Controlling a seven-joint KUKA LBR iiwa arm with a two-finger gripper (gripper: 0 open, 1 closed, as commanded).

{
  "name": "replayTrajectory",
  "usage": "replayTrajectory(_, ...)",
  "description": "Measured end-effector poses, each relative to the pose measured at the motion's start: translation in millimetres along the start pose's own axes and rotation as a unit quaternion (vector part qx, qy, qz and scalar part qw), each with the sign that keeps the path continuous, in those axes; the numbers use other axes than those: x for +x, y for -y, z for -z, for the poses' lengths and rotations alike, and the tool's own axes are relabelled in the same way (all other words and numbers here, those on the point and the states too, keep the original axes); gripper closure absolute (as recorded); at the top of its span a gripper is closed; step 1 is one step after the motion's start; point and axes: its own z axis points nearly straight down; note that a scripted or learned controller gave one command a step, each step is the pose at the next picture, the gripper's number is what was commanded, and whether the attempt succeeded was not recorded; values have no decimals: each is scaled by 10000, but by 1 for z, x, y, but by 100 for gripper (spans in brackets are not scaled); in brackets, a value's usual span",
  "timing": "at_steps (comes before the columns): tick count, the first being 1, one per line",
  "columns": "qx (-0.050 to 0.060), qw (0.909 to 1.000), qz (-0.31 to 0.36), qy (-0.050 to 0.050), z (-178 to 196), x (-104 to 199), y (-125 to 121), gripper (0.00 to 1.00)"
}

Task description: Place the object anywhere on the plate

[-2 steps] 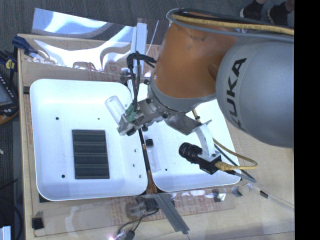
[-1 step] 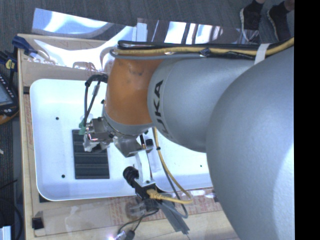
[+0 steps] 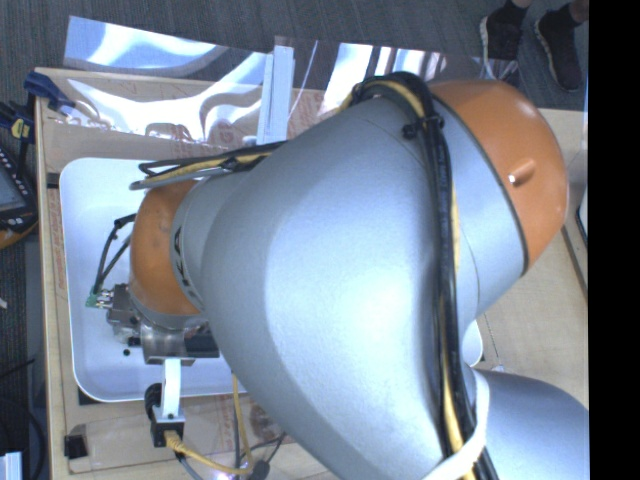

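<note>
The arm (image 3: 380, 268) leans across the left bin (image 3: 75, 268), its wrist low over the white floor, apparently reaching to grasp. Jaws' state cannot be told; object and plate lie hidden beneath its bulk.

A white bin (image 3: 75, 268) sits on the left side of the table (image 3: 55, 98), and its floor looks shiny and pale blue in the light. The table is light wood, and it shows again at the far right (image 3: 560, 298). Behind the bin stand clear plastic sheets (image 3: 150, 48) that shine with bright glare. A clear upright post (image 3: 277, 93) stands between them. The floor (image 3: 250, 3) past the table is dark grey carpet. At the top right, someone's feet in dark shoes (image 3: 530, 33) stand on that carpet. Off the table's left edge there is some dark gear (image 3: 12, 183) with a bit of yellow and blue.
</note>
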Motion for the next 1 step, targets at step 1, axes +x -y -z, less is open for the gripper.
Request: replayTrajectory(1,-12,9973,736,-9,101,-100,-19,100)
